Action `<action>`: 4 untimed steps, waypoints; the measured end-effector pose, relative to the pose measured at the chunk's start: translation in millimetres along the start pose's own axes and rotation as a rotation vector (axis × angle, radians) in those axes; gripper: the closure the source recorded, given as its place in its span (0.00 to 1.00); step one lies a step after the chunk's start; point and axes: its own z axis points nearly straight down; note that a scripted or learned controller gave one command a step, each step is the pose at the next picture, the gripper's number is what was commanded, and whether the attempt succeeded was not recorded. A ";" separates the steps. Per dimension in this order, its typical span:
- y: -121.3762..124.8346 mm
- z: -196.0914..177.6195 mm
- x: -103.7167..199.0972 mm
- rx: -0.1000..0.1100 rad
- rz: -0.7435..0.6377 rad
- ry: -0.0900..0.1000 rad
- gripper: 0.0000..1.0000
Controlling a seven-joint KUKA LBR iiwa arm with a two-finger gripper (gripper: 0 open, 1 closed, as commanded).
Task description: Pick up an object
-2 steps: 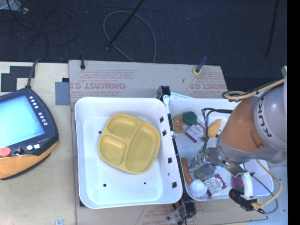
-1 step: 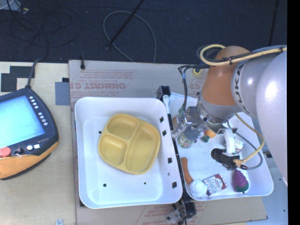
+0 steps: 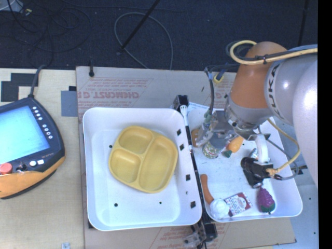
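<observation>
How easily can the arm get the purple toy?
Probably yes: the purple toy lies uncovered in the right bin, apart from the red packet, with the end effector over that bin.

In the left bin (image 3: 93,191) the yellow divided plate (image 3: 143,158) fills the middle. Open floor stays along the near edge and the left edge. In the right bin (image 3: 290,207) the arm (image 3: 259,87) covers the far half. A brown sausage (image 3: 206,188) lies by the left wall. A white ball (image 3: 218,207), a red packet (image 3: 238,204) and a purple fruit (image 3: 266,200) line the near edge. A bare patch is open in the middle.
</observation>
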 end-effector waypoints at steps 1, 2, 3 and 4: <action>-0.1 -28.2 -2.5 0.000 0.000 0.000 1.00; -29.6 -57.7 -21.8 0.001 0.001 0.000 1.00; -19.6 -9.5 -6.2 0.003 0.001 0.001 1.00; 22.3 -34.2 31.4 0.000 0.000 0.000 1.00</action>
